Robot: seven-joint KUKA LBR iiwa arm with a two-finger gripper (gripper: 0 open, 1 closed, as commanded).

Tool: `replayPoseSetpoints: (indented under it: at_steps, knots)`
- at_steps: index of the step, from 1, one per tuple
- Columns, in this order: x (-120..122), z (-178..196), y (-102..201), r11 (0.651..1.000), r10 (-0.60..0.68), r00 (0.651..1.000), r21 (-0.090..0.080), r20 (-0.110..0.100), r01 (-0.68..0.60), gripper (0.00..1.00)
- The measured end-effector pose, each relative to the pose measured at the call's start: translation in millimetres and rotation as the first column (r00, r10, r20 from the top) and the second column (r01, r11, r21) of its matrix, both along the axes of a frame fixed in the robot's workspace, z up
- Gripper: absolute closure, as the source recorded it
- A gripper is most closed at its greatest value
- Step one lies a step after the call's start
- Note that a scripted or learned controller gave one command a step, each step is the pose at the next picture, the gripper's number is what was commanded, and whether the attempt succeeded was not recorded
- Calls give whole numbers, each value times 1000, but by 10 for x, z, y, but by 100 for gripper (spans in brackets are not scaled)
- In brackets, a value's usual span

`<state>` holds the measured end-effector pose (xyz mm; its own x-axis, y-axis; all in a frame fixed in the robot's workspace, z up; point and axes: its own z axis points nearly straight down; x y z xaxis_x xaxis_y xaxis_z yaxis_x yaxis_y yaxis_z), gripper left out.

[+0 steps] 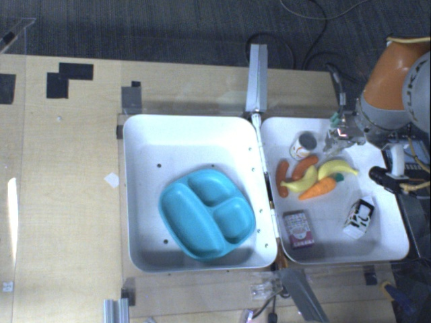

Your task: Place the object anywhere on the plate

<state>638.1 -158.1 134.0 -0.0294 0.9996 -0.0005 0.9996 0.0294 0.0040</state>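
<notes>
Plate [207, 212] sits bare in left bin [145, 180]. Hand [342, 132] hovers over right-bin food; grip state unclear. Pick and placement both remain.

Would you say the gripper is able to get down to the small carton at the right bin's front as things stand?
Probably yes. The carton lies by itself on bare bin floor, apart from the carrots and banana, and the gripper hangs over the same right bin.
</notes>
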Motion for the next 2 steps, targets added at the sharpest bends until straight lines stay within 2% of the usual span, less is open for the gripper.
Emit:
replayPoseSetpoints:
  at_steps: [1,2]
  knots:
    - [63,864,215,998,-62,998,0,3,62,100]
    - [106,1293,135,902,432,902,-5,3,-432,100]
